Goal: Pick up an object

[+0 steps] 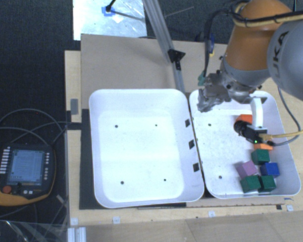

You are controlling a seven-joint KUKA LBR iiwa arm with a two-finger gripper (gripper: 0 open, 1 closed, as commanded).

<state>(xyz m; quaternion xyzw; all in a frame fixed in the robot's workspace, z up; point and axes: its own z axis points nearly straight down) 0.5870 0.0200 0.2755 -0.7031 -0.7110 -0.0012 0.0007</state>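
Observation:
My gripper [207,103] hangs over the far left corner of the right bin [218,158], under the grey and orange wrist. Whether anything is in it cannot be made out. Several small blocks lie in that bin's near right corner: a purple block [247,169], a blue block [270,169], a dark green block [260,156] and two more green blocks [257,184] at the front rim. One orange block [245,119] sits farther back, and another orange block [264,146] is partly hidden by a black fitting [244,130] on the arm.
The left bin [136,150] stands beside the right one, their rims joined by black clips [191,144]. A slanted metal pole [164,34] rises behind the bins. A handheld control pendant [22,173] with cables lies to the far left.

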